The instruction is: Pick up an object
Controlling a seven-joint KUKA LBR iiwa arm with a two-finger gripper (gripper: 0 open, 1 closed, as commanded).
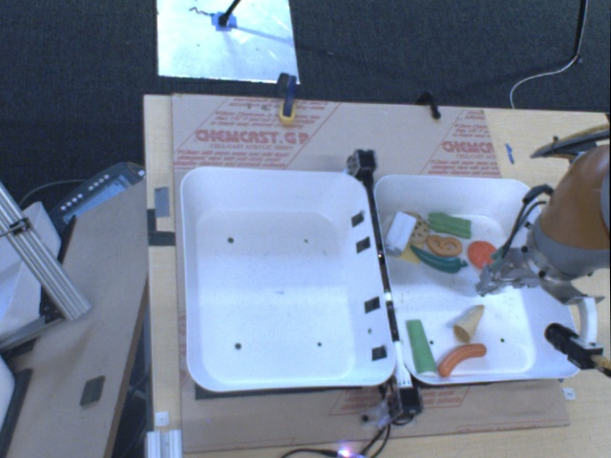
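Note:
The right bin (535, 365) holds several small toy items. A white block (401, 227), a green piece (450, 224), an orange curled piece (443, 246) and a dark green pod (437, 260) cluster at its back left. Just right of them lies a red ball (480, 252). A tan cone (468, 322), a green stick (418, 345) and an orange-red sausage (462, 356) lie toward the front. My gripper (494, 280) reaches in from the right and hangs low over the bin floor, just below the red ball and above the cone.
The left bin (277, 184) sits beside the right one, with a black divider strip (374, 256) between them. The arm's orange band (580, 208) hangs over the right bin's right wall. Cardboard lies under both bins.

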